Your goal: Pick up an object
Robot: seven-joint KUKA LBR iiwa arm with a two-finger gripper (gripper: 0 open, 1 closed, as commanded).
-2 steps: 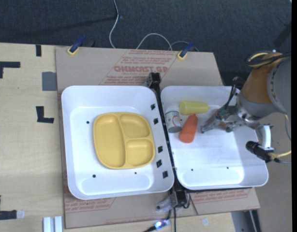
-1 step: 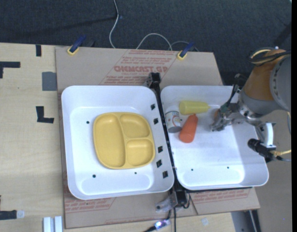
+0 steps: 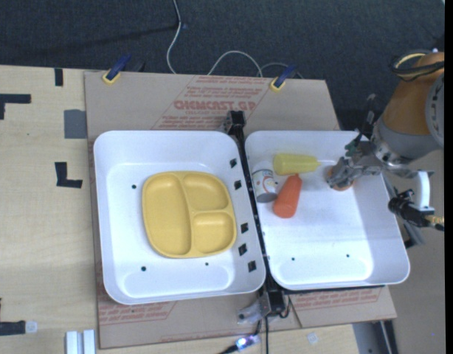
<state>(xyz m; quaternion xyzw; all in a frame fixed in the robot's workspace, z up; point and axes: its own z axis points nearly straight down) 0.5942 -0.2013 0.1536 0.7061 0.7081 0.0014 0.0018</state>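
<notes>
Two shallow white bins sit side by side on a sheet of brown cardboard (image 3: 212, 102), which lies on a pale wood bench (image 3: 35, 220).

Left bin (image 3: 112, 220): holds one yellow divided plate (image 3: 188, 214) with three compartments, lying flat near the bin's middle.

Right bin (image 3: 337, 249): three things grouped in its far-left part. A yellow, roughly cylindrical object (image 3: 294, 164) lies on its side, long axis running left-right. Just near of it, an orange carrot-shaped object (image 3: 287, 195) lies at a slant, its upper end touching or almost touching the yellow one. To the left of the carrot, against the bin's left wall, a small silvery-white can-like item (image 3: 263, 184); its label is too small to read.

Gripper (image 3: 340, 177): low over the far-right part of the right bin, to the right of the yellow object and apart from it. Nothing visible between its fingers. Whether they are spread or closed, cannot tell; the tip is blurred.

Writing: red print on the cardboard's far edge, upside down, reads roughly "CHEMCAST"; smaller lines illegible. More red print along the near edge, unreadable.

Two clips, yellow and blue (image 3: 117, 68), pin the cardboard's far corners. A white cable (image 3: 173, 35) runs over dark carpet.
</notes>
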